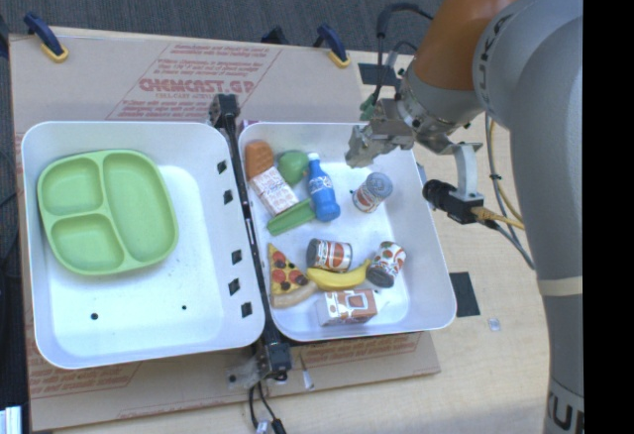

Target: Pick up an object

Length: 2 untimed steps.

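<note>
Nearest the camera, a small brown carton (350, 306) lies at the near edge of the right bin (433, 275), with a banana (337, 276), pizza slice (285, 274) and two small cans (330, 254) just beyond it. Farther in lie a blue bottle (321, 188), a green vegetable (289, 217), a tipped can (372, 192) and a snack packet (272, 190). The left bin (119, 323) carries a green divided tray (107, 212). The pincer (363, 151) hangs over the far right part of the right bin, above the tipped can; whether it is parted or closed cannot be told, and nothing is seen in it. Judged from this, no object is lifted yet: descent, grasp and lift remain.
</note>
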Each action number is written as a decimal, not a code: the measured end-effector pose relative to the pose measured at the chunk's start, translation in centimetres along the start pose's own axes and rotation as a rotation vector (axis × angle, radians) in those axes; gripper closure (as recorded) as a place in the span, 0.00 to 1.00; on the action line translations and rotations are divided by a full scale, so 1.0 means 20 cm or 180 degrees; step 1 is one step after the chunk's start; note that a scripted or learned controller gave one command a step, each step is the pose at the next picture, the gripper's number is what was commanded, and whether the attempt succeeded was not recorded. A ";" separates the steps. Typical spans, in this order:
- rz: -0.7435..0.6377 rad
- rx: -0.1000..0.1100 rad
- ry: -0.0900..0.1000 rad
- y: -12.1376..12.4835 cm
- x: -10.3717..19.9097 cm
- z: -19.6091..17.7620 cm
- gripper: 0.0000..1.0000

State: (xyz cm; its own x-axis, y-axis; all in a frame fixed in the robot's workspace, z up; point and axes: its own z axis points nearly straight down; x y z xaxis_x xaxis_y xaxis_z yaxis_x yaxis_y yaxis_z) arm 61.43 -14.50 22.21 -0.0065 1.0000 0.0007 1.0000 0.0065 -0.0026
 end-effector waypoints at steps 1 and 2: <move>-0.0001 -0.0001 -0.0001 -0.13 0.19 -0.04 1.00; 0.0004 0.0001 -0.0005 -0.28 0.10 -0.03 1.00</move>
State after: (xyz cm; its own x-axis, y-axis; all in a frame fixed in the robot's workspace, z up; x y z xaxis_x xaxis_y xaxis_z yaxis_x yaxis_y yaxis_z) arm 55.88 -12.58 22.77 -0.0052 1.0000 -0.0008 1.0000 0.0052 -0.0028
